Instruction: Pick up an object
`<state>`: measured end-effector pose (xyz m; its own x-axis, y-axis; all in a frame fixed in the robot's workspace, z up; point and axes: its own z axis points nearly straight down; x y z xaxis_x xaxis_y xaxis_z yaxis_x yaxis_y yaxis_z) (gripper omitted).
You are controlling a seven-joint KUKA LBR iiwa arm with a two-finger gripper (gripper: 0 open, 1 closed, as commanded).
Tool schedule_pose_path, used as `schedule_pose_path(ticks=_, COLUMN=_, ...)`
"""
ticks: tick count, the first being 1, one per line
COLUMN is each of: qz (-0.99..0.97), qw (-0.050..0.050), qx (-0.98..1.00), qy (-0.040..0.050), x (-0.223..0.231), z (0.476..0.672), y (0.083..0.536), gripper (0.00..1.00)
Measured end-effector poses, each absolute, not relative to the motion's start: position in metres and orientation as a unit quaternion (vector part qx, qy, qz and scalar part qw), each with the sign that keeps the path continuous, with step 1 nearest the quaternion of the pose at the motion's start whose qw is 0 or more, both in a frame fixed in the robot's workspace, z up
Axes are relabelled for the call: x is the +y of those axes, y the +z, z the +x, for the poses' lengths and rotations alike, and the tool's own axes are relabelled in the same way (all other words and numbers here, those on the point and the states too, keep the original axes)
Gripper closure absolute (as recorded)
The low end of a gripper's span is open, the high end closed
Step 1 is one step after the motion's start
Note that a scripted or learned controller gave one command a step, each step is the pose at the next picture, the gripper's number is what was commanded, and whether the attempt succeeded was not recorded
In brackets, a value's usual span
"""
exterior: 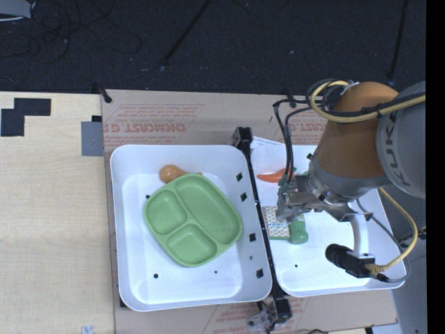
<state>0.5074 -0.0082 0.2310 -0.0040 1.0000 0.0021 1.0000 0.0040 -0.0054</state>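
Observation:
My gripper (289, 211) hangs low over the left part of the right bin (327, 284), with the arm's orange wrist band above it. Directly below it a small green object (299, 234) stands on the bin floor, touching or nearly touching the gripper's tip. A small patterned green-and-white piece (277, 229) lies just left of the green object. Behind the gripper an orange-red object (270, 177) rests near the bin's back left. I cannot make out anything held by the gripper.
The left bin (132, 270) holds a green divided plate (192, 218), with an orange rounded object (170, 172) at its back edge. A black divider (254, 207) runs between the two bins. The arm's body covers the back right of the right bin.

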Motion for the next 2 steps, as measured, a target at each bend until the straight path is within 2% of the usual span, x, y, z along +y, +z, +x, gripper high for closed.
schedule_pose_path(ticks=2, qz=-0.705, qw=0.002, qx=-0.709, qy=0.0010, x=0.095, z=0.500, y=0.242, gripper=1.00)
